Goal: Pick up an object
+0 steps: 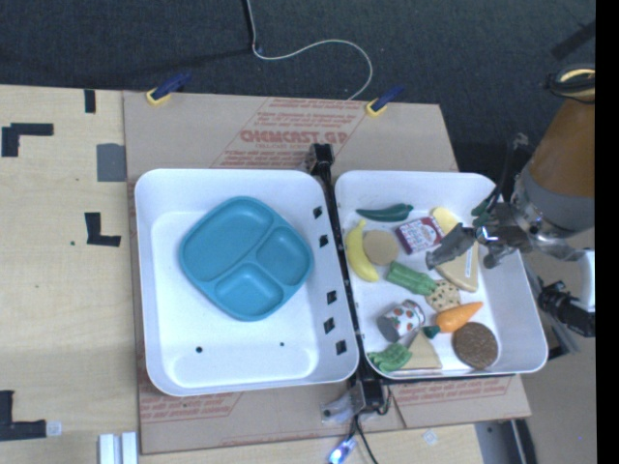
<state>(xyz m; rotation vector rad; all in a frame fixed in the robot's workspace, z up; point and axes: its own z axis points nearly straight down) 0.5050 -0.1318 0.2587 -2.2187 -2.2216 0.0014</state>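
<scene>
Brown cookie (475, 344) lies nearest — pincer (462, 244) hovers above.

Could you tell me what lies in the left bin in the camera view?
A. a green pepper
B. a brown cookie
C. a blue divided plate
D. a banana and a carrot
C: the blue divided plate lies by itself in the left bin, while the banana, carrot, cookie and green pepper sit in the right bin.
</scene>
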